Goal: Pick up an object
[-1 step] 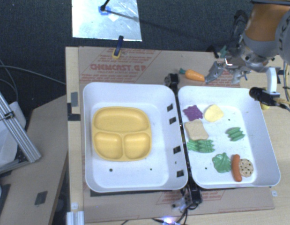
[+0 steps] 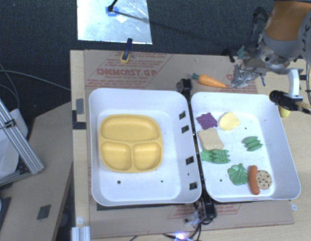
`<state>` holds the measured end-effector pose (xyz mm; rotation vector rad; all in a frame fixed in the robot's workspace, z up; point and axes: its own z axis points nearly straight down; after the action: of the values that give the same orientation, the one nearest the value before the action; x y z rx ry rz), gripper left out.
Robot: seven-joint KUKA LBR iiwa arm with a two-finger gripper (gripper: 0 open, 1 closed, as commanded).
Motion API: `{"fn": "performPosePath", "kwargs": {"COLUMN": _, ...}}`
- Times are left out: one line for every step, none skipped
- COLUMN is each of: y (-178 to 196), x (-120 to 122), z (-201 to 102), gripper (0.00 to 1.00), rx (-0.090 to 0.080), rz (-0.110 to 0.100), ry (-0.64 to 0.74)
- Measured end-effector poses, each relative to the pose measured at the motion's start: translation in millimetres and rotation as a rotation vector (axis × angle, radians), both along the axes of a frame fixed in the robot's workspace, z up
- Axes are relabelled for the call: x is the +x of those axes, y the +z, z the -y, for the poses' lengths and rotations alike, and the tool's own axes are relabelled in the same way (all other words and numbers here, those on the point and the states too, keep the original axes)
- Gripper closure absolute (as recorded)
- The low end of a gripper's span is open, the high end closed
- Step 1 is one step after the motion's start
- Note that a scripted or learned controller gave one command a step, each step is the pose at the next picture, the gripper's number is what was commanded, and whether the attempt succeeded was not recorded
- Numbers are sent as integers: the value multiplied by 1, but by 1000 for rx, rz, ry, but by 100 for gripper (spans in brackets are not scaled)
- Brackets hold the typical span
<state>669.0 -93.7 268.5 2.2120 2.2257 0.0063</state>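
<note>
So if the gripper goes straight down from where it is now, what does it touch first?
Probably the bare cardboard bench top behind the right bin. The gripper points down just right of the toy carrot, seemingly apart from it, though depth is unclear.

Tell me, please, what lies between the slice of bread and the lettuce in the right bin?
The green beans lie between the bread and the lettuce, seen from the overhead camera.

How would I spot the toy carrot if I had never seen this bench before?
Find the right-hand white bin holding the small toy foods. Look just beyond its far edge, on the cardboard: the carrot lies there on its side, outside both bins, left of the gripper. It is orange with a green tip, and no other food lies outside a bin.
</note>
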Motion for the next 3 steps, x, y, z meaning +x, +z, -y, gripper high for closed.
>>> {"fn": "performPosePath", "kwargs": {"y": -64, "x": -1, "z": -79, "gripper": 100, "rx": 2, "rz": -7, "ry": 4}}
{"fn": "performPosePath", "kwargs": {"y": -56, "x": -58, "z": -148, "gripper": 100, "rx": 1, "rz": -8, "ry": 1}}
{"fn": "performPosePath", "kwargs": {"y": -127, "x": -66, "z": -221, "gripper": 100, "rx": 2, "rz": -8, "ry": 3}}
